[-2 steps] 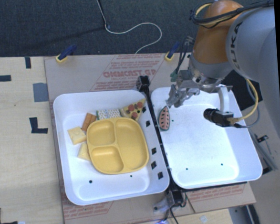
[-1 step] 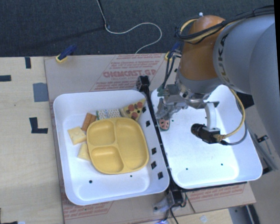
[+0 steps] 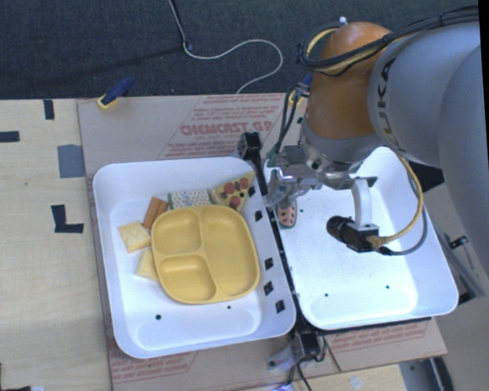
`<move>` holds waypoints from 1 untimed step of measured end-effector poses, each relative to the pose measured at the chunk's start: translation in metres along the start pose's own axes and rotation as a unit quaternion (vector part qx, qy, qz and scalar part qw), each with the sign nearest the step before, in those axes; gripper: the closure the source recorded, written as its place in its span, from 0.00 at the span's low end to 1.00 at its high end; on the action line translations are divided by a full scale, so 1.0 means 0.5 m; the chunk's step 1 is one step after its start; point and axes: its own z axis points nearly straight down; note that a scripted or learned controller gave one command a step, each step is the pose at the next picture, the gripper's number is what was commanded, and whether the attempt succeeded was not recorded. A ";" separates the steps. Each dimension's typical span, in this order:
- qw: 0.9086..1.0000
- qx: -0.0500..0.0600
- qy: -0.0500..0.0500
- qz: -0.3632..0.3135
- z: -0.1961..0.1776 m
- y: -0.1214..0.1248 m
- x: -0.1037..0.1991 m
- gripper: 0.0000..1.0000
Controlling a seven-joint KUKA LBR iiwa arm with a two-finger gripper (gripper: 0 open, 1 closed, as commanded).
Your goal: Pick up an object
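I had the pincer (image 3: 288, 197) right above a small pink object (image 3: 288, 214) by the right bin's (image 3: 402, 305) left wall, its grip unreadable.

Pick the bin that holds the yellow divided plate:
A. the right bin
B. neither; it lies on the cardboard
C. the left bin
C: the yellow divided plate lies flat inside the left bin, beside crackers and other small food items, while the arm reaches over the right bin.
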 end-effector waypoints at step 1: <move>1.000 0.002 -0.001 0.001 0.042 0.007 0.007 1.00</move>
